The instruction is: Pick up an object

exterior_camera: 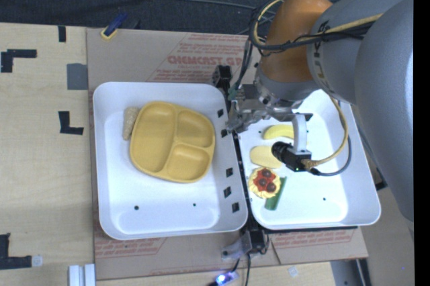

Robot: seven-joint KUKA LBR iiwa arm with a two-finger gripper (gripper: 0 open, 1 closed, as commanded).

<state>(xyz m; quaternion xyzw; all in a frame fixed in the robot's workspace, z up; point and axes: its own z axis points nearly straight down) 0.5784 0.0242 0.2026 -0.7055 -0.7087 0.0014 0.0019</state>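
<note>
My gripper (237, 117) hangs low over the left edge of the right bin (336, 207), by the wall between the two bins. A pale yellow banana-like piece (277, 132) lies just right of it. Below that sits a yellow oval piece (261, 156), partly hidden by robot parts. Nearer the front is a yellow toy with red topping (263, 182) and a green strip (274, 198) beside it. I see nothing held by the gripper.
The left bin (161, 214) holds a yellow divided plate (173, 141) with a tan, sponge-like piece (128, 122) poking out at its left. The grey arm and its orange band (295, 29) cover the back of the right bin.
</note>
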